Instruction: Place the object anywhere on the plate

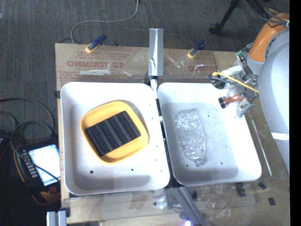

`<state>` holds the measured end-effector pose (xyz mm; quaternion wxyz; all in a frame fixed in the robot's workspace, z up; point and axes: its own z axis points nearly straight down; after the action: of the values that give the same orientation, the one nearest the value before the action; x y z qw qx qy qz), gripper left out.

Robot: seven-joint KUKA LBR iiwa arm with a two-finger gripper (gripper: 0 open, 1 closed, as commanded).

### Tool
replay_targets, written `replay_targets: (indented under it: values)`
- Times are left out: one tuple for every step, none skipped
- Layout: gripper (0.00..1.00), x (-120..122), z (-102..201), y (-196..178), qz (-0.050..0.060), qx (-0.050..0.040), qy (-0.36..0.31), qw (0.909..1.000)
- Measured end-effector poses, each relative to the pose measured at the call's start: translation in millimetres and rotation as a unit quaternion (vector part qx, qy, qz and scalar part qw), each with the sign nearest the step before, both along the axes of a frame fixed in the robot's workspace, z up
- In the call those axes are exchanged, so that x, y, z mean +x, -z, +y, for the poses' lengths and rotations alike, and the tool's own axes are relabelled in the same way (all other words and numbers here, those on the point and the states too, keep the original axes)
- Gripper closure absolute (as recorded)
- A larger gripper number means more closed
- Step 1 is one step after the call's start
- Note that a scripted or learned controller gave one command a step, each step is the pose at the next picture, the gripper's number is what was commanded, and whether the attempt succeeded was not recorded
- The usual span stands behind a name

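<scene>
Bins: 2, white, side by side on desk (108,65).
Plate (114,131): 1, yellow, black ribbed centre, left bin (75,102).
Object: 1 clear crumpled plastic bottle (190,135), lying in right bin (225,145).
Hand (235,95): 1, above right bin's far right corner; grip state cannot tell.

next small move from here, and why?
Probably swing the gripper left and down over the clear plastic bottle. The bottle lies flat in the right bin, the gripper sits at that bin's upper right edge, apart from it, and the yellow plate is in the left bin.

Plate (114,132) in left bin (75,98), bottle (190,135) in right bin (235,145).
</scene>
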<state>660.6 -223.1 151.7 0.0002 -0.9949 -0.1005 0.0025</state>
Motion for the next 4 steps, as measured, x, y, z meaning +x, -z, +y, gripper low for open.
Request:
replay_targets:
  values:
    - [1.0,-48.0,-0.6,-24.9,0.0,0.0003,-0.037,0.9993]
    - [0.0,-48.1,-0.6,-24.7,0.001,0.0004,-0.037,0.9993]
    - [1.0,-48.5,0.6,-31.8,0.003,0.0026,-0.038,0.9993]
    - [1.0,-10.8,0.7,-6.8,0.0,0.0009,0.0,1.0]
